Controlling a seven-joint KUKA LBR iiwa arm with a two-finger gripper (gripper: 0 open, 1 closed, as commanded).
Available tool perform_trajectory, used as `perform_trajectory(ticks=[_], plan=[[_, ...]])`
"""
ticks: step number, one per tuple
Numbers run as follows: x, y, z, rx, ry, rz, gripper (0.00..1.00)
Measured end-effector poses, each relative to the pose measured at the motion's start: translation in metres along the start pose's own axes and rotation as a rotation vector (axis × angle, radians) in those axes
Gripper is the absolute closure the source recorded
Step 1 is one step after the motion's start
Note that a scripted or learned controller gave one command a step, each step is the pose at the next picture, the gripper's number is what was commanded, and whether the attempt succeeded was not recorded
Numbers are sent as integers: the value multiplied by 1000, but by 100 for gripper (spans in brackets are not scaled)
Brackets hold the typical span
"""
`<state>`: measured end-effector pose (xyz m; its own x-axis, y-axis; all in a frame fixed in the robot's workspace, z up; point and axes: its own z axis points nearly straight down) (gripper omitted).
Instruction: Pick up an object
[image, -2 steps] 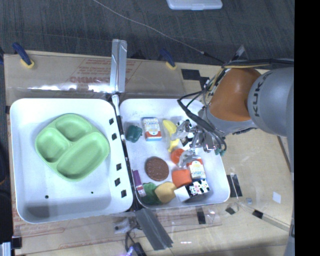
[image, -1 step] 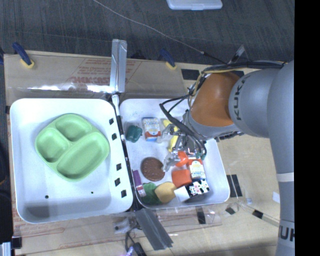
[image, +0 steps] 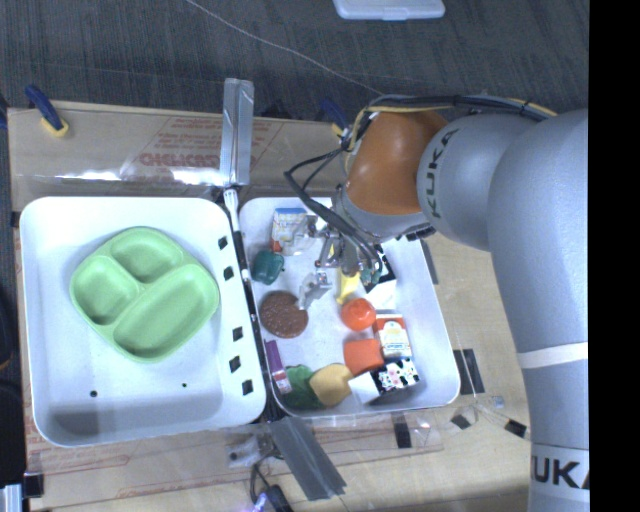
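Arm (image: 500, 190): you see the grey bulk come in from 3 o'clock, its orange band over the top of the right bin, so the wrist hangs above the clutter.
Table (image: 120, 140): it carries both bins side by side, with a metal strip clamped along their shared edge at 12 o'clock.
Left bin (image: 50, 380): it holds a green divided plate (image: 145, 290) lying flat in the middle, well apart from the tool's reach.
Right bin (image: 435, 350): this is where your pickable things crowd together, which makes a clean grab harder.
Tool (image: 325, 265): it sits low in the bin's upper half; you cannot tell whether it is wide or narrow, and nothing shows between its tips.
Brown disc (image: 284, 314): lies flat at 7 o'clock of the tool, near it.
Orange block (image: 362, 354): sits at 5 o'clock of the tool, beside a yellow-tan lump (image: 331, 383).
Orange ball (image: 358, 314): just at 4 o'clock of the tool, likely the nearest target.
Teal piece (image: 266, 266): rests at 9 o'clock, against the bin's left wall.
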<state>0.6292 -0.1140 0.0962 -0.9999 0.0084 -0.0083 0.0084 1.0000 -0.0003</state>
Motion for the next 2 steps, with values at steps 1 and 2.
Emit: perform_trajectory(ticks=[1, 2], plan=[[31, -89, -35, 3, 4, -39, 0], [12, -58, 5, -3, 11, -49, 0]])
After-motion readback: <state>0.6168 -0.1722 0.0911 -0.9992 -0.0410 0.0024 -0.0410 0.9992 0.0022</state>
